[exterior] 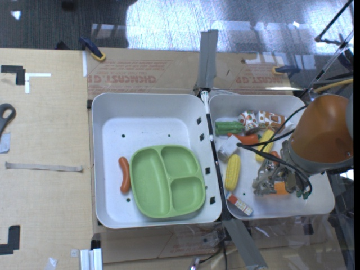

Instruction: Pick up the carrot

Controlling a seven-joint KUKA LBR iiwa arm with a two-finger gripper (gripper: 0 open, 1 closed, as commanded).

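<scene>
Desk (45, 151) carries two bins. Left bin (107, 151): green divided plate (167, 180), sausage (124, 174) beside it. Right bin (315, 204): arm low over the clutter, gripper (275, 181). Carrot (247, 138) looks to lie just below the green vegetable (229, 126), near the corn (232, 171). Jaws state: can't tell. Advice: centre over carrot, close across its width, avoid neighbours.

Two bins (101, 167), one green tray (167, 180)
</scene>
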